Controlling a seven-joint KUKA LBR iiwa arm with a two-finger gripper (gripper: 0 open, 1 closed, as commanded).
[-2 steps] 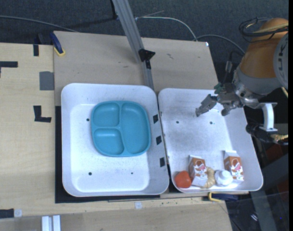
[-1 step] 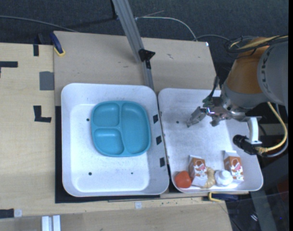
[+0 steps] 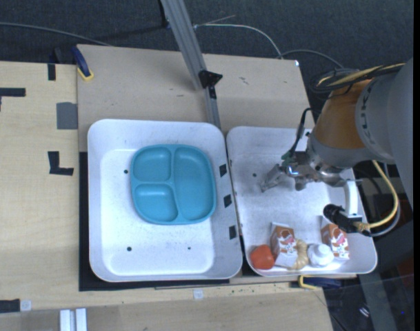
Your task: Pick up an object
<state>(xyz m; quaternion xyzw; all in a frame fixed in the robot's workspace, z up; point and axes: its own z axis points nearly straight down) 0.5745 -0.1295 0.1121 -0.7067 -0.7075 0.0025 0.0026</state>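
My gripper [image 3: 284,179] hangs over the middle of the right bin [image 3: 251,150], open, with nothing between its fingers. The objects lie along that bin's front edge, below the gripper and apart from it: a red ball [image 3: 263,256], a small red-and-white carton [image 3: 284,243], a tan piece [image 3: 303,254], a white round object [image 3: 322,255] and a second carton [image 3: 334,238]. A blue divided plate [image 3: 174,183] lies in the left bin [image 3: 106,247].
A slanted metal pole [image 3: 189,40] runs from the top down to the ridge between the bins. Cables loop near the arm on the right. The arm's grey and orange body [image 3: 347,126] stands over the right bin's far right side.
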